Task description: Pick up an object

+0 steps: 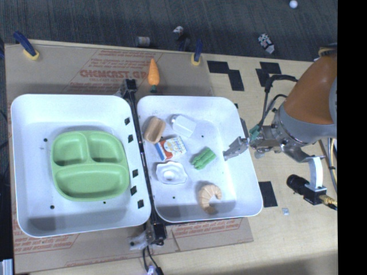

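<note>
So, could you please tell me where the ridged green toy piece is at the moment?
The ridged green toy piece lies in the right-hand white bin, right of centre, between the small printed packet and the gripper at the bin's right edge.

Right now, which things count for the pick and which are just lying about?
For the pick:
- gripper, at the right bin's right rim
- green ridged piece, nearest it
- croissant
- bread roll
- clear bottle
- red and white packet
- white cup

Lying about:
- green divided plate in the left bin
- toy carrot on the cardboard
</note>
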Robot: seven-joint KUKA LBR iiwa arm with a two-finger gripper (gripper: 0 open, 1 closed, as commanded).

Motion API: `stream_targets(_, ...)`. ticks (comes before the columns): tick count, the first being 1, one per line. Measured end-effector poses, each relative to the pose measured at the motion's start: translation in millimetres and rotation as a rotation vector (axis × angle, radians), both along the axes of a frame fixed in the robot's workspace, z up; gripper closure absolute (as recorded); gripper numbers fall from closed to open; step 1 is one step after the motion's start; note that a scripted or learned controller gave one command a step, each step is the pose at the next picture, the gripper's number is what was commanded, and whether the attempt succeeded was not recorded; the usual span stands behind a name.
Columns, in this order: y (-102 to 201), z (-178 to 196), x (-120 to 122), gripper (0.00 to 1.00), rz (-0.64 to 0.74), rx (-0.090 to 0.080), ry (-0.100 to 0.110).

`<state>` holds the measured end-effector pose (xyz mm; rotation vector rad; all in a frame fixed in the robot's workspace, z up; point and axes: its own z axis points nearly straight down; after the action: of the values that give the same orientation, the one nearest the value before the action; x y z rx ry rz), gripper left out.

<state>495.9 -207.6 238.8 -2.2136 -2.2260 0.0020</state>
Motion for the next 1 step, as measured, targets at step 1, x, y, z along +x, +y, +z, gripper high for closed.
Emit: stream_targets(1,49.2,-146.9,20.4,0.00,0.003,0.000,-0.001)
